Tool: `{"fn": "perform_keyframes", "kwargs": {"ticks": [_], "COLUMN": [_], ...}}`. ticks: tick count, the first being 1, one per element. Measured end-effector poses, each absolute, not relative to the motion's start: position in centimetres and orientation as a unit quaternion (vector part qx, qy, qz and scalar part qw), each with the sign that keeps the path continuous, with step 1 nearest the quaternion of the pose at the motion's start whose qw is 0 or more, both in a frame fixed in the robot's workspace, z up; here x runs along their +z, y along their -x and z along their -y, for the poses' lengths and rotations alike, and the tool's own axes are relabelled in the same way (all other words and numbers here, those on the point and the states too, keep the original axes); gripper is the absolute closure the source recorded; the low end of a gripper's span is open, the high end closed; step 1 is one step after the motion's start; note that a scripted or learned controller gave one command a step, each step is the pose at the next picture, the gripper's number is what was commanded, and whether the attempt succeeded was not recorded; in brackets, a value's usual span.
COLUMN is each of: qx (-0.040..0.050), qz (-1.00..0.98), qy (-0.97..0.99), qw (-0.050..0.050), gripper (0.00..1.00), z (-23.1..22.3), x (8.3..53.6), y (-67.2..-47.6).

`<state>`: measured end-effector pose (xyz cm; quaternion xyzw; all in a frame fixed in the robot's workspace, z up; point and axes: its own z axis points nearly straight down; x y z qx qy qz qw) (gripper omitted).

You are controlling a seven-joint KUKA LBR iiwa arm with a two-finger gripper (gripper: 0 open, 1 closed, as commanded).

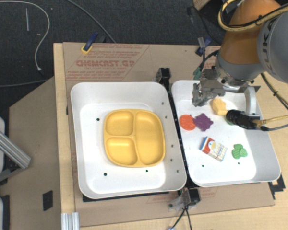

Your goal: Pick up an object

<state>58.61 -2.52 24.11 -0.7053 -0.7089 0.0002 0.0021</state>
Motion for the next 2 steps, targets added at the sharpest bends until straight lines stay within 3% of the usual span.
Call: {"fn": "perform_keyframes", "kwargs": {"ticks": [2], "qx": [-0.0013], "qz": [0.709], "qy": [0.706], "qw": [0.0], "gripper": [1.0], "z": [-8.8], "x": [23.9], "y": [-61.5]}}
